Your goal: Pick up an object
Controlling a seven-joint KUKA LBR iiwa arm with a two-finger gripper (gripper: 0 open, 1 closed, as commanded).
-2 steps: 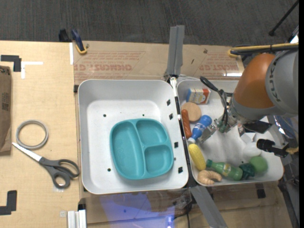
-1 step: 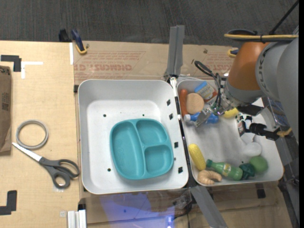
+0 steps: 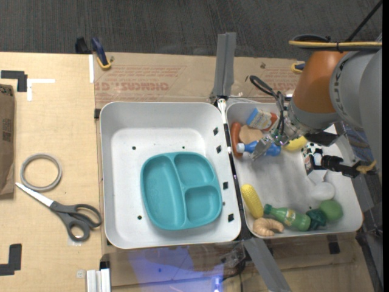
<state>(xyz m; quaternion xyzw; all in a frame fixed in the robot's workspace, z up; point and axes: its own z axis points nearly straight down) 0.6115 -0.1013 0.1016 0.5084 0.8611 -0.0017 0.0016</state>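
My gripper (image 3: 265,146) is low in the right bin (image 3: 346,227), at its upper left part, fingers pointing toward the divider. Whether the jaws are wide or narrow I cannot tell; the metal tips blur into the clutter there.

Touching or just beside the tips: a small blue object (image 3: 271,150), with a white-and-blue piece (image 3: 242,148) next to it on the divider side. Nothing clearly sits between my fingers, so I count no hold.

Nearest candidates: the blue object under the tips; a yellow banana-like piece (image 3: 296,143) just behind them toward my wrist; a carton-like toy (image 3: 259,118) just above.

Further out, along the near wall: corn cob (image 3: 252,200), long axis running up and down the bin; green bottle (image 3: 290,217), lying crosswise; a tan piece (image 3: 267,225) beside it.

Left bin (image 3: 121,139) holds a teal divided plate (image 3: 181,190), well apart.

Judgement: the blue object is the likely target, directly below.
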